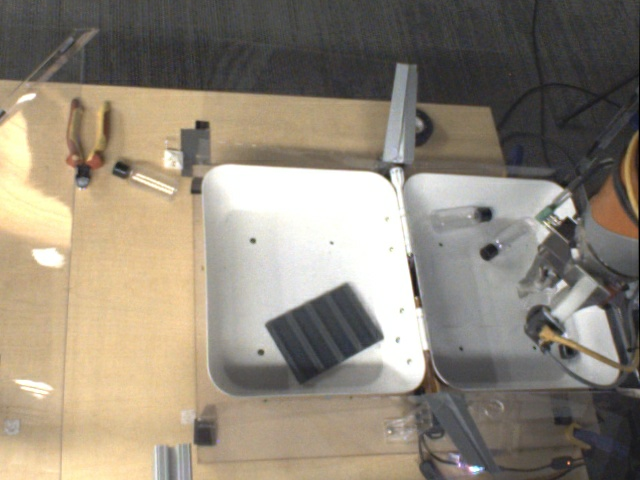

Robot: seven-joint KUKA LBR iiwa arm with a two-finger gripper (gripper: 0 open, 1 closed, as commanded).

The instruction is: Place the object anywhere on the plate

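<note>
Two white bins, arm in from 3 o'clock.
Left bin: dark ribbed plate lying tilted at its 5 o'clock. Right bin: gripper at its 3 o'clock; opening cannot be told. Two clear, black-capped tubes, one at 12 o'clock, the other just beside the gripper.

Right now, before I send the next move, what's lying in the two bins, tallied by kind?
Dark ribbed plate, in the left bin: 1
Clear tubes with black caps, in the right bin: 2, one near the far wall, one just in front of it
Total: 3
The gripper sits over the right bin.
</note>
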